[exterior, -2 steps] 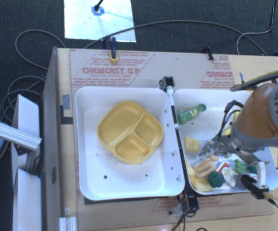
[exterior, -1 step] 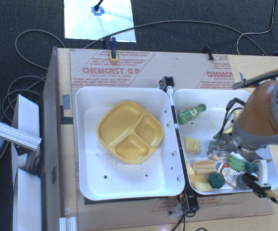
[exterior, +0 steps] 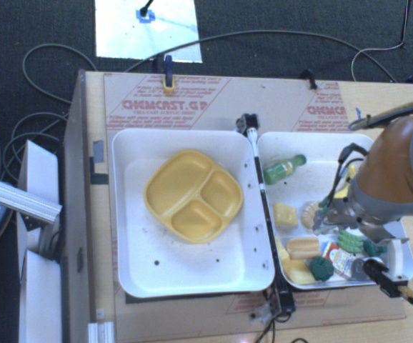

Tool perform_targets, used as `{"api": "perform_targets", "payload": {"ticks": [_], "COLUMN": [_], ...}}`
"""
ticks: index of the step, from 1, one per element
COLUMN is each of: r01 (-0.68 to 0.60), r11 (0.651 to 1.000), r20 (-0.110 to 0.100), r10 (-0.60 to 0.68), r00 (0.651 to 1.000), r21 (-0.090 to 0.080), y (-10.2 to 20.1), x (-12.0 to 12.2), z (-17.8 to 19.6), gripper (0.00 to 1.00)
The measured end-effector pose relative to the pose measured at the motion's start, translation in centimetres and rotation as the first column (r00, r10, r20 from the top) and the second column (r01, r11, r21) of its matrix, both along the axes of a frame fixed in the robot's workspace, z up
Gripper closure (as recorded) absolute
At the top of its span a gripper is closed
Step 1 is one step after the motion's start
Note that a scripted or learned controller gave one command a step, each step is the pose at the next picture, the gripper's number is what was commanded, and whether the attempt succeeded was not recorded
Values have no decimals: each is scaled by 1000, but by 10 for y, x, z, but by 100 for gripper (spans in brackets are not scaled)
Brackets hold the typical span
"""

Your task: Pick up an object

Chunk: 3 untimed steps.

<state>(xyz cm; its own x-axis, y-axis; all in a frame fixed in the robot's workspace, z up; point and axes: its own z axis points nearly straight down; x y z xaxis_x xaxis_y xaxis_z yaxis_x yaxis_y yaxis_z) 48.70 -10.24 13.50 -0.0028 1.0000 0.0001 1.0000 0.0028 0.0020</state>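
The right bin (exterior: 314, 164) holds a jumble of toy food. A green bottle (exterior: 284, 168) lies at its far left, and a pale yellow cheese wedge (exterior: 286, 215) sits in the middle left. A hot dog bun (exterior: 303, 246), a yellow block (exterior: 298, 271) and a dark green lump (exterior: 321, 268) lie along the front. My gripper (exterior: 319, 221) reaches down into this bin from the right. Its tip is right beside a round tan piece (exterior: 309, 213), just right of the cheese. The arm's orange band (exterior: 396, 170) hides the bin's right part.
The left bin (exterior: 124, 213) bears a yellow divided plate (exterior: 193, 194). A metal divider bar (exterior: 260, 191) runs between the bins. A red-and-white packet (exterior: 339, 259) and green pieces (exterior: 353, 240) lie under the wrist. Cables cross the dark floor behind the bench.
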Motion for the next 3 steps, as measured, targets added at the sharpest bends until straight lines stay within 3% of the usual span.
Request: {"api": "perform_targets", "payload": {"ticks": [1,2,3], "r01": [1,-1,-1], "r11": [1000,1000,1000], "r20": [0,0,-1], "r10": [-1,1,1], "r00": [1000,1000,1000], "r21": [-1,0,0], "y": [-12,28,64], "x": [19,24,40], "z": [6,50,49], "gripper": [100,100,100]}}
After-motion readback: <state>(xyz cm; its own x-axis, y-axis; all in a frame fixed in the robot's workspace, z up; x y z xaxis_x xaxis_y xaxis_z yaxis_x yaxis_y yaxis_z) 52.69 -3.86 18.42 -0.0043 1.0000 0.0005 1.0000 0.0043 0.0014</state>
